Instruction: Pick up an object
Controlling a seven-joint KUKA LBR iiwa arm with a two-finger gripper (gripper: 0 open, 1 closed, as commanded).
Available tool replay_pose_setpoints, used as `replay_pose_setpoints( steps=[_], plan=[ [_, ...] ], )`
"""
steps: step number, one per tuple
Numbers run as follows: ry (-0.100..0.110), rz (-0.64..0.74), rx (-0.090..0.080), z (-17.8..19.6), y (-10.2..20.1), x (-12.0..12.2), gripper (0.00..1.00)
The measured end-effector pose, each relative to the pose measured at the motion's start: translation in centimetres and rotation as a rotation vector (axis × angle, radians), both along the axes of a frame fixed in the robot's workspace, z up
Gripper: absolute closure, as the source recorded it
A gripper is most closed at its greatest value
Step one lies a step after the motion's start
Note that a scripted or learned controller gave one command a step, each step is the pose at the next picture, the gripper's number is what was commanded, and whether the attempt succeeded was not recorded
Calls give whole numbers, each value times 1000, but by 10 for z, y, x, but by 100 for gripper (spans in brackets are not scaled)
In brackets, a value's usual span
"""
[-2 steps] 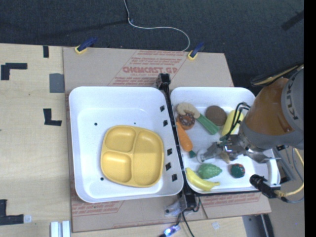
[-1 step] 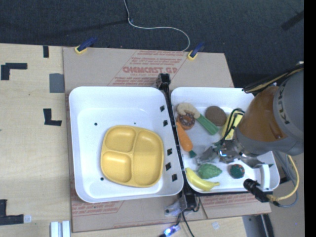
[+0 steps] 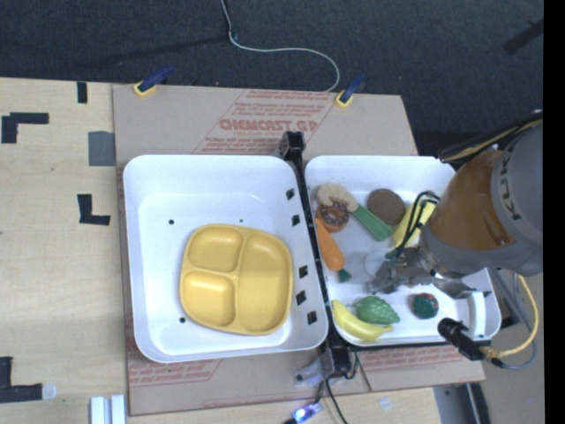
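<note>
The right bin (image 3: pixel 353 168) holds several toy foods: an orange carrot (image 3: pixel 330 247), a green stick (image 3: pixel 371 223), a brown round piece (image 3: pixel 386 205), a doughnut-like piece (image 3: pixel 335 214), a beige piece (image 3: pixel 335 194), a yellow banana (image 3: pixel 355 322), a green bumpy fruit (image 3: pixel 375 309) and a dark green ball (image 3: pixel 425 305). A yellow strip (image 3: pixel 411 221) leans at the arm's edge. My gripper (image 3: pixel 387 274) is low in the right bin, just above the green bumpy fruit and right of the carrot. Nothing can be made out between its fingers.
The left bin (image 3: pixel 150 228) carries a yellow divided plate (image 3: pixel 237 278). Both bins rest on a cardboard sheet (image 3: pixel 256 122) on the bench. A white cable (image 3: pixel 265 47) runs across the dark floor behind. The bulky arm (image 3: pixel 481 215) covers the right bin's right side.
</note>
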State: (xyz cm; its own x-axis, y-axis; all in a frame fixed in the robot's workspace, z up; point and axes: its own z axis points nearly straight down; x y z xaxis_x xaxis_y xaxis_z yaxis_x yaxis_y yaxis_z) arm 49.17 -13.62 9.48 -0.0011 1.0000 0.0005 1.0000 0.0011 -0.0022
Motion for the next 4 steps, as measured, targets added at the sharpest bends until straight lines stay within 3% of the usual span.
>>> replay_pose_setpoints(
  steps=[3,4],
  plan=[
    [-4,1,-1,132,6,12,100],
    [-1,6,2,140,60,13,100]
  ],
)
